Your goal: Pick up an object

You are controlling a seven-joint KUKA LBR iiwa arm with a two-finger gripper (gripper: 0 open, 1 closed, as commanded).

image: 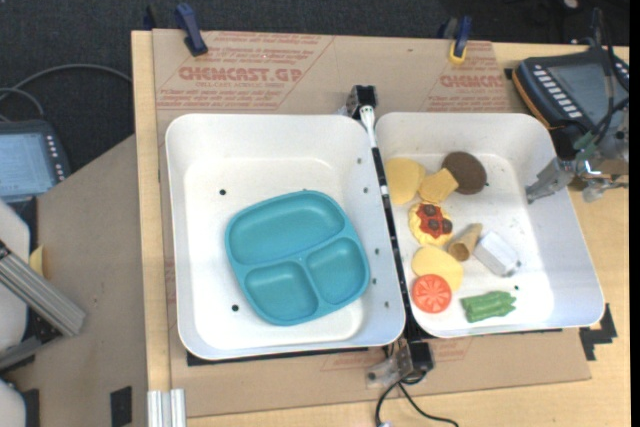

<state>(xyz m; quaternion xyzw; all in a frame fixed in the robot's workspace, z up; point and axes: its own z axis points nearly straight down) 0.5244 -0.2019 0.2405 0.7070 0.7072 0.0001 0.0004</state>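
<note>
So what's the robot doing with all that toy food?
The robot is supposed to pick something up, but nothing is in its grasp yet. Its pincer sits at the right edge of the right bin. The toy food lies in a pile in that bin: a tomato slice, a green vegetable, a little pizza and a brown cookie. The left bin holds a blue divided plate.
</note>
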